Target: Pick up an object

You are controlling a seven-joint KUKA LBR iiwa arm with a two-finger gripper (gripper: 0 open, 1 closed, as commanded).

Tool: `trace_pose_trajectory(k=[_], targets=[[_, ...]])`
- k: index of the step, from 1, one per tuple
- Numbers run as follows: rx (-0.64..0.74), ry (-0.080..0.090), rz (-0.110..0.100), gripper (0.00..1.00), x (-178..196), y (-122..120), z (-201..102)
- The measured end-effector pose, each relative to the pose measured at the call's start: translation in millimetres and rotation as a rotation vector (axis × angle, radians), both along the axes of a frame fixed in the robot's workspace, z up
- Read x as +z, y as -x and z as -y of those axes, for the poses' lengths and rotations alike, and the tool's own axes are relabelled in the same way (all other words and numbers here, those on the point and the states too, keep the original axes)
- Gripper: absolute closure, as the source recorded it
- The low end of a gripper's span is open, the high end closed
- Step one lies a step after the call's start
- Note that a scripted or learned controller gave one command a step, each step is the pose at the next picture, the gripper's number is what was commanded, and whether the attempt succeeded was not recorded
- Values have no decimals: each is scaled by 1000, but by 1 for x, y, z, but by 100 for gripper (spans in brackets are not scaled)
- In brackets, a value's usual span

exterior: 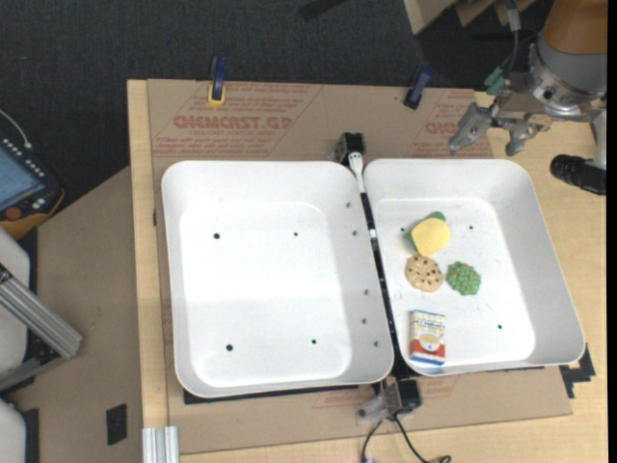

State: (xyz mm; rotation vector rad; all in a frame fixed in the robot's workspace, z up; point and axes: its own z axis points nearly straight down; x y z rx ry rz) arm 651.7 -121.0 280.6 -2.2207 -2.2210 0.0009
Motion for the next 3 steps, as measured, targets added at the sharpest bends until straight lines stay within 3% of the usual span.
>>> trace_pose_trajectory(k=[1, 2, 3], targets=[[-10, 1, -5, 0, -7, 85, 75], [0, -8, -20, 0, -196, 158, 24], [-3, 6, 9, 0, -104, 143, 69]])
